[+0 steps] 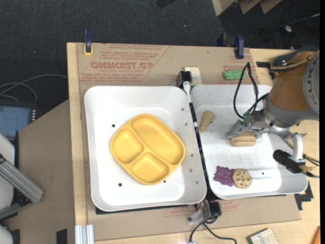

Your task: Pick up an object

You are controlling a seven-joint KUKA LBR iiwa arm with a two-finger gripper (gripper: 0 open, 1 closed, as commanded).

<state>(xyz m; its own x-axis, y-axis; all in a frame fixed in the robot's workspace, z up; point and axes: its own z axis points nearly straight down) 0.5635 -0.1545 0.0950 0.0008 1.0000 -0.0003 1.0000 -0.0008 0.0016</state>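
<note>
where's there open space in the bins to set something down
Left bin: bare floor around the yellow tray, widest along its far edge. Right bin: bare middle between cone and cookie. Crowded near the hand over the tan block.

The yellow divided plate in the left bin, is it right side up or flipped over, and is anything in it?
Right side up and empty: the yellow divided plate shows three bare hollow compartments facing up.

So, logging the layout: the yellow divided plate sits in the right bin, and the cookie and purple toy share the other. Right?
Not quite. The camera view shows the yellow divided plate in the left bin; the cookie and purple toy share the other, the right bin.
</note>
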